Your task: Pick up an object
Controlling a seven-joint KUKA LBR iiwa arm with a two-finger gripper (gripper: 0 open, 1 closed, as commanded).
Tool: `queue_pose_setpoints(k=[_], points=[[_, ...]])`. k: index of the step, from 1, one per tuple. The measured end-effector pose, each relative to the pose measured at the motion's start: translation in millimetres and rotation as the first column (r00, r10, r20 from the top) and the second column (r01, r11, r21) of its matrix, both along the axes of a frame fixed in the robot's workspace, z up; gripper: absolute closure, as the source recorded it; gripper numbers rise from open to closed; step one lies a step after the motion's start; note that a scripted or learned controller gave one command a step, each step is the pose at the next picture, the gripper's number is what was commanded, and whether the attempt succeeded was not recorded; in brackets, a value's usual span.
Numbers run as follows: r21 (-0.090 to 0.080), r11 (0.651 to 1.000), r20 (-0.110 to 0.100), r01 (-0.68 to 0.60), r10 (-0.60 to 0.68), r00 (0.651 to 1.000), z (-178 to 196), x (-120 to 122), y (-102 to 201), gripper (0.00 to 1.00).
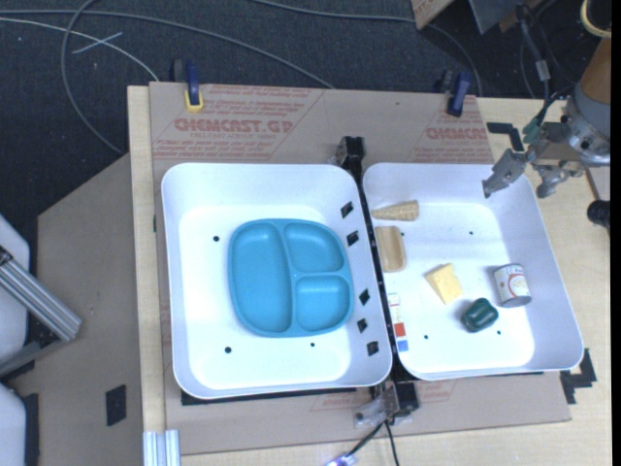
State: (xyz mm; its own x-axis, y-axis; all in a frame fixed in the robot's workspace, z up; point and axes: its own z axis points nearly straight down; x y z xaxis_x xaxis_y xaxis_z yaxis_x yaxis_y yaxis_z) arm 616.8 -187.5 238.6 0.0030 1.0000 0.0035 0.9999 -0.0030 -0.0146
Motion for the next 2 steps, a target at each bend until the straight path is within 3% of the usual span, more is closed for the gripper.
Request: queue_pose_setpoints(k=[1, 2], points=[[-0.003, 1.000, 0.014, -0.003, 0.003, 1.000, 9, 3, 1, 0.00], [-0.002, 1.000, 0.008, -0.002, 0.002, 1.000, -49, -1, -8, 0.00]])
